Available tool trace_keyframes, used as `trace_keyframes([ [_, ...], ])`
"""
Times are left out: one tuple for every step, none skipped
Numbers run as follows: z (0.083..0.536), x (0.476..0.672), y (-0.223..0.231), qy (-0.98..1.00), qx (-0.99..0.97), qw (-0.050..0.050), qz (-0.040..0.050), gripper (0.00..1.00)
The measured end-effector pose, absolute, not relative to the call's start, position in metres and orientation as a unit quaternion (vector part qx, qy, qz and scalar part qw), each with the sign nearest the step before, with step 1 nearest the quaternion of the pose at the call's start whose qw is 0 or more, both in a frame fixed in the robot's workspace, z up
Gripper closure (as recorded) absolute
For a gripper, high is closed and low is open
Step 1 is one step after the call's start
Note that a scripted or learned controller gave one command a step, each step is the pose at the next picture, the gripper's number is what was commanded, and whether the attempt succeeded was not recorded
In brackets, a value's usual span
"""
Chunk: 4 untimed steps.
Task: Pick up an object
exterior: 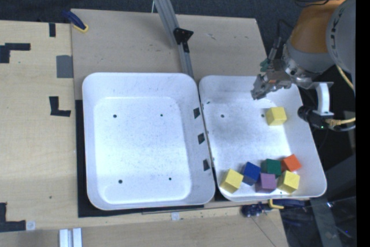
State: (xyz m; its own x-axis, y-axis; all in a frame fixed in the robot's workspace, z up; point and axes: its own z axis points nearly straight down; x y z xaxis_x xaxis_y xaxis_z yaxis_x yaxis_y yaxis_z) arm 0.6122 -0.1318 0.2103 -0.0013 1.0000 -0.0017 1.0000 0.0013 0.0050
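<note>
One yellow cube [276,115] lies just below the end effector [261,89].

Even overhead light, soft shadows, slightly grainy, mild blur

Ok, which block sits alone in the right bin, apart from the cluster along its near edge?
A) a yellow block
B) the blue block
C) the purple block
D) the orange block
A: a yellow block lies by itself in the right bin, just below the gripper, while the blue block, orange block and purple block sit bunched at the bin's near edge.
</note>
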Motion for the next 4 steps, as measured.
trace_keyframes([
  [0.274,0.614,-0.132,0.708,0.706,0.003,0.0016,1.0],
  [0.278,0.599,-0.083,0.709,0.705,-0.001,0.0001,1.0],
  [0.278,0.591,-0.031,0.709,0.705,-0.001,0.0,1.0],
  [0.264,0.567,0.025,0.71,0.705,-0.002,-0.001,1.0],
])
